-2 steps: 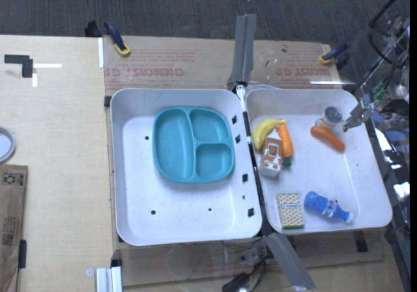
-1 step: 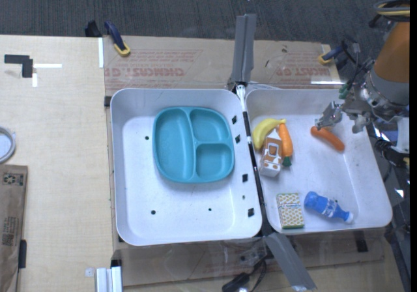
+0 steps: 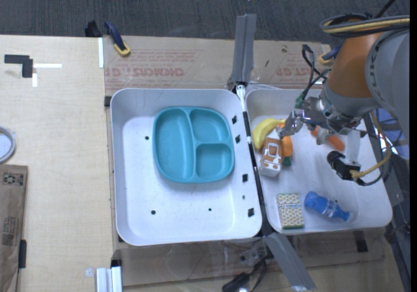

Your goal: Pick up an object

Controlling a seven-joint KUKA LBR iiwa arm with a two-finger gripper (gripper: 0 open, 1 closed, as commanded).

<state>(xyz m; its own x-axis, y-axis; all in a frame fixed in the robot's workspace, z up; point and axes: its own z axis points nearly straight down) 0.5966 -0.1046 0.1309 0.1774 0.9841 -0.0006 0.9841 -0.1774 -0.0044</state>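
Hanging over the right bin (image 3: pixel 384 216), the gripper (image 3: pixel 296 121) sits low at that bin's far left corner, just beside the banana (image 3: pixel 264 131) and the orange item (image 3: pixel 287 145); whether it is spread or pressed together cannot be told. Nothing is visibly held, so the pick appears not yet done. Candidate objects rest on the bin floor: a small carton (image 3: pixel 271 158), a green packet (image 3: pixel 290 210), a blue bottle (image 3: pixel 326 207). A teal divided plate (image 3: pixel 193 144) occupies the left bin (image 3: pixel 130 173).
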